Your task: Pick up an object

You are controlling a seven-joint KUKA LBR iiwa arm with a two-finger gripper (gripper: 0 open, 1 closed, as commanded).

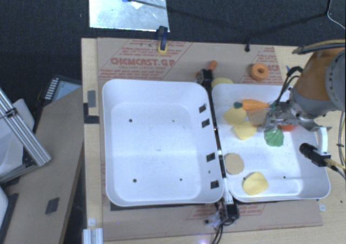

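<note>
A: Where's the gripper [272,121]?

B: Low in the right bin [311,186], between the carrot [254,105] and the green piece [274,137].

A: Jaws apart or together?

B: Can't tell; too small. Centre over one piece, clear of neighbours, before closing.

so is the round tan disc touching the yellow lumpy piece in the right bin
Apart. The camera view shows white bin floor between the tan disc and the yellow lumpy piece.

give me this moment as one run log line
phase: reaching | gripper: low in right bin, over green piece beside carrot | held: nothing seen | left bin: untouched
</note>
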